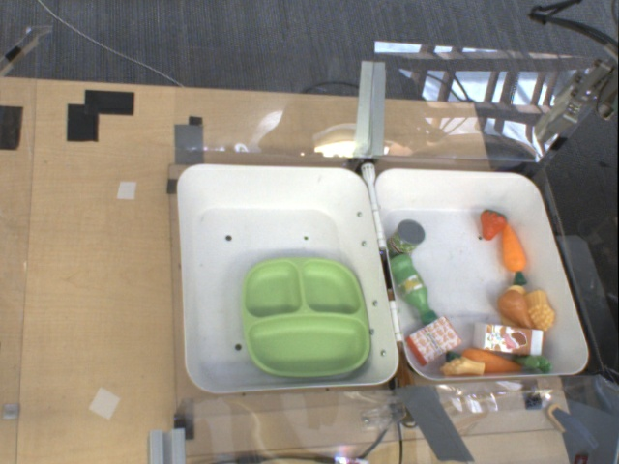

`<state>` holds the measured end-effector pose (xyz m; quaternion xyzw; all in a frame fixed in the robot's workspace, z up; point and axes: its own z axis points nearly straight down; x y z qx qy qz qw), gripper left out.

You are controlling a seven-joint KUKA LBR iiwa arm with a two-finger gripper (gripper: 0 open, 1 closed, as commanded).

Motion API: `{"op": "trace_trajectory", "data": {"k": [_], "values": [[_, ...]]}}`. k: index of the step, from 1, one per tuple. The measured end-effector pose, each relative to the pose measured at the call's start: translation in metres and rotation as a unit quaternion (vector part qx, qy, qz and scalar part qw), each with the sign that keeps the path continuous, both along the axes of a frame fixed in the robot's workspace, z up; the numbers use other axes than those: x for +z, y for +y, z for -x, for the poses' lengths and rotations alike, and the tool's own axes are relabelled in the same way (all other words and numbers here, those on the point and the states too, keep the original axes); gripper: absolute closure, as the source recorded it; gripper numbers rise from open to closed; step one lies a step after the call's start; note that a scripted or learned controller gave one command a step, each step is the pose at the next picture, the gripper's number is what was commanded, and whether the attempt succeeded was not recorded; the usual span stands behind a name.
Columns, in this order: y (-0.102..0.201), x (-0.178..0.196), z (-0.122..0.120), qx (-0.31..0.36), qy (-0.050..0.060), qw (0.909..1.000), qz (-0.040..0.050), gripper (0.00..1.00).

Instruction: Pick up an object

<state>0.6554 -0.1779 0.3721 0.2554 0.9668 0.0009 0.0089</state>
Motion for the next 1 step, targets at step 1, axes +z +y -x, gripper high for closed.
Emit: {"op": "trace_trajectory", "data": {"k": [1], "values": [[-0.0291, -0.0632, 0.0311, -0.002, 0.007, 1.0, -0.0005, 1.0]]}}
